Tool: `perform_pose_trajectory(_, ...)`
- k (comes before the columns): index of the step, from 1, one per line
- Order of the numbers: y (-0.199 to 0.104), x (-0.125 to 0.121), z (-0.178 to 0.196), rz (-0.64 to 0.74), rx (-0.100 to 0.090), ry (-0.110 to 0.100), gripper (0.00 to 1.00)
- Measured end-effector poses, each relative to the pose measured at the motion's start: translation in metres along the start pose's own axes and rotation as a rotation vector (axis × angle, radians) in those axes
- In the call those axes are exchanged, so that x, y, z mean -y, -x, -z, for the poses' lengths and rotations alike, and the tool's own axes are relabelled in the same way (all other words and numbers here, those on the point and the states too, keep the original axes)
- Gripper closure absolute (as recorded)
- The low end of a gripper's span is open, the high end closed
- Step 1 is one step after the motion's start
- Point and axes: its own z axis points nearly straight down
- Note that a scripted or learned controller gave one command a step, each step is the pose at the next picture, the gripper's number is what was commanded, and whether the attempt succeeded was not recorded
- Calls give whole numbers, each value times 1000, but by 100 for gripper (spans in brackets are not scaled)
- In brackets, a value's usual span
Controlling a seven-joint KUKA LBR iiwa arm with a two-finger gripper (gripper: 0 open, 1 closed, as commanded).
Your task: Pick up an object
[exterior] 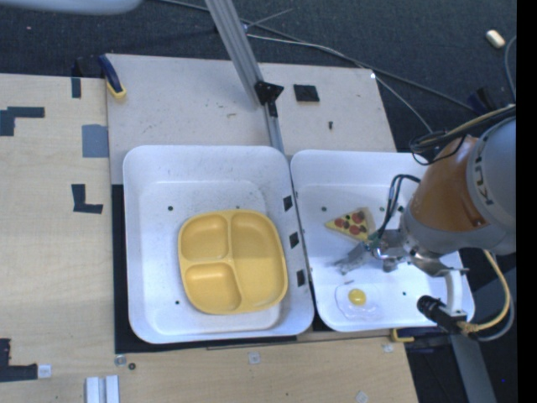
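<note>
While the pincer [351,261] is lowered into the right bin [315,170], its fingers are seen spread apart, with nothing between them. A pizza slice toy [351,222] is lain just beyond the fingertips, up and slightly toward the arm side, near but apparently not touching. A fried egg toy [357,297] is found just below the pincer, toward the bin's near wall, flat on the floor. Either could be taken as the task's object.

Both are judged light, stiff plastic, thin and low-lying, so little edge is offered for a pinch. The pizza slice is probably best taken across its narrow width near the crust end, where it looks thickest; the egg would be gripped across the white's rim, and slipping is likely given the smooth flat shape. A yellow divided plate [232,261] is set in the left bin [138,225], well apart from the pincer, across the bench [50,225].
</note>
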Motion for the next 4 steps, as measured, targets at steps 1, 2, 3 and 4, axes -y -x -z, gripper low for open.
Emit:
perform_pose_trajectory(1,0,0,12,1,0,0,100)
perform_pose_trajectory(2,10,-1,65,-1,1,6,100)
perform_pose_trajectory(3,10,-2,117,1,1,7,100)
perform_pose_trajectory(4,-48,-8,112,6,-2,2,100)
